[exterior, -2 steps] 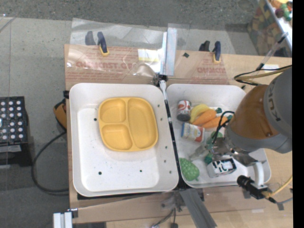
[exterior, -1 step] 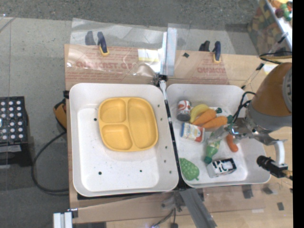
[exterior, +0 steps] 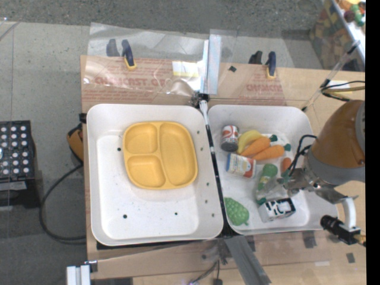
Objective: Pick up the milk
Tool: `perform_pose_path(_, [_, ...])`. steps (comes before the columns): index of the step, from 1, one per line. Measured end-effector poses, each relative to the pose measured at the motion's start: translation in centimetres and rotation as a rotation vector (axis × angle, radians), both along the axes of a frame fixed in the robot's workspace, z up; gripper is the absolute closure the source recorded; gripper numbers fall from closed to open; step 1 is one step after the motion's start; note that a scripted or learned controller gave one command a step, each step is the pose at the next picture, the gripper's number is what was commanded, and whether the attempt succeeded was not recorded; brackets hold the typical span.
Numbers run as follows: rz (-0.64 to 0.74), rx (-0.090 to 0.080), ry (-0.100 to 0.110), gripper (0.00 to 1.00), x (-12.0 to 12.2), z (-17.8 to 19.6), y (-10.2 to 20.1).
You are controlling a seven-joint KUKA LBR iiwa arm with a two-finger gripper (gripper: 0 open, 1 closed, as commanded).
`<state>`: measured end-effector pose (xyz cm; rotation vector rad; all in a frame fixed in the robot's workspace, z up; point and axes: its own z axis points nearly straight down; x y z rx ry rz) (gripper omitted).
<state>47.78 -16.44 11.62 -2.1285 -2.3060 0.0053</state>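
The milk [exterior: 278,208], a small white carton with black markings, lies near the front edge of the right bin [exterior: 300,120]. My gripper [exterior: 274,186] sits low in that bin, just behind the carton and close over it, reaching in from the grey wrist [exterior: 329,174] on the right. Its tip is blurred against the toys below it. Nothing can be made out in its grasp.
The right bin also holds a small can [exterior: 230,137], a banana [exterior: 249,139], a carrot [exterior: 265,151], a white container with a red and blue label [exterior: 240,165], a green piece [exterior: 268,172] and a leafy green toy [exterior: 237,211]. A yellow divided plate [exterior: 160,155] lies in the left bin [exterior: 110,206].
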Motion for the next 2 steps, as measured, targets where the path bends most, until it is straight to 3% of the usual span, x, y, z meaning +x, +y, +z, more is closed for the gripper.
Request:
perform_pose_path(1, [0.522, -0.001, -0.004, 0.00, 0.1, -2.3, 1.8])
perform_pose_path(2, [0.276, 0.001, -0.007, 0.00, 0.2, -2.3, -0.3])
